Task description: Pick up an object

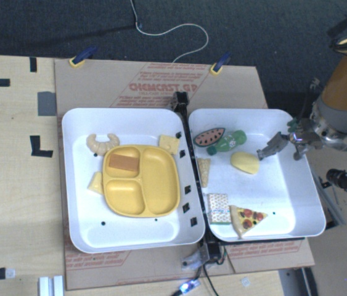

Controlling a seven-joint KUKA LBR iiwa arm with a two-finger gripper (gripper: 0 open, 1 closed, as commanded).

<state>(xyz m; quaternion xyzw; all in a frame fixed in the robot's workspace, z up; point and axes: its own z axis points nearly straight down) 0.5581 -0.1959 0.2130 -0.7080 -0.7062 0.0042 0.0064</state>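
My gripper point(280, 154) hangs over the right side of the right bin point(296, 224), open, with nothing between its fingers. One fingertip point(263, 153) is just right of a pale yellow lemon-shaped piece point(245, 163), apart from it. Further left in that bin lie a watermelon slice point(209, 136) and a green piece point(229, 140) side by side. At the front lie a pizza slice point(246, 217) and a speckled wafer point(218, 206). A tan cracker point(204, 171) lies by the divider.
The left bin point(77, 165) holds a yellow divided plate point(155, 184) with a brown slab point(124, 161) in one compartment. Around the plate are a croissant-like piece point(101, 142) and cheese wedges point(95, 182). The grey arm point(336, 113) enters from the right.
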